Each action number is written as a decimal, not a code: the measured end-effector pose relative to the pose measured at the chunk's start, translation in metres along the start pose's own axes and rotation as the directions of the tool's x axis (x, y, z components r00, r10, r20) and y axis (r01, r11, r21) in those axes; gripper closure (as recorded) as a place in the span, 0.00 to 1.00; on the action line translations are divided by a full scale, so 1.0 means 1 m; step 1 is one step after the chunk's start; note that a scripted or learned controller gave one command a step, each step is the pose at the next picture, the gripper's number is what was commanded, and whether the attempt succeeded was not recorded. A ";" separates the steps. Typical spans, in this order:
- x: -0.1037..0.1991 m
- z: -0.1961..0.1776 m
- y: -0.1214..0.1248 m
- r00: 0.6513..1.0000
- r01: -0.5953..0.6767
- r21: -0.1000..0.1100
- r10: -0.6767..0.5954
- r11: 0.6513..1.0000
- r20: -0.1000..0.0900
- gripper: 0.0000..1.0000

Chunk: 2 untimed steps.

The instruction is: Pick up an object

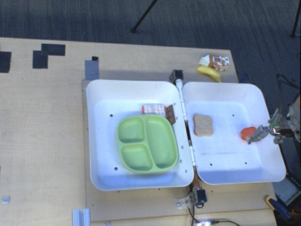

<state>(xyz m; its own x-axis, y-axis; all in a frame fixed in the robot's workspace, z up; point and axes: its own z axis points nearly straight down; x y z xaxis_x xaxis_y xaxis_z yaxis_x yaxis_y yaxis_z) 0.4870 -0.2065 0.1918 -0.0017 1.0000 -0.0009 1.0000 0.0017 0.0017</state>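
A: Gripper (257, 135) posn?
B: Seen at right bin's (235, 173) right wall, tips just beside orange object (248, 133) (contact unclear). Open/closed state can't be told.
A: Rest?
B: Tan slice (203, 125) noted left of orange object. Green tray (147, 143) seen in left bin (101, 126).

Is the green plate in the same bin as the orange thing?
No, the green plate lies in the left bin, while the orange thing lies in the right bin.
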 end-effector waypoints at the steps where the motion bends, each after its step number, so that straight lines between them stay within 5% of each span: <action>1: 0.041 0.105 0.002 1.000 0.002 -0.006 -0.002 1.000 0.001 0.00; 2: 0.041 0.094 0.004 1.000 0.003 -0.011 -0.003 1.000 0.001 1.00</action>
<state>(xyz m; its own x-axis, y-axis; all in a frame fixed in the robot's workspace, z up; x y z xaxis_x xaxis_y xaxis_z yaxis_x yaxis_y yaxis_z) 0.4911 -0.1655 0.0981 -0.0043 1.0000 -0.0021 0.9999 0.0044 0.0127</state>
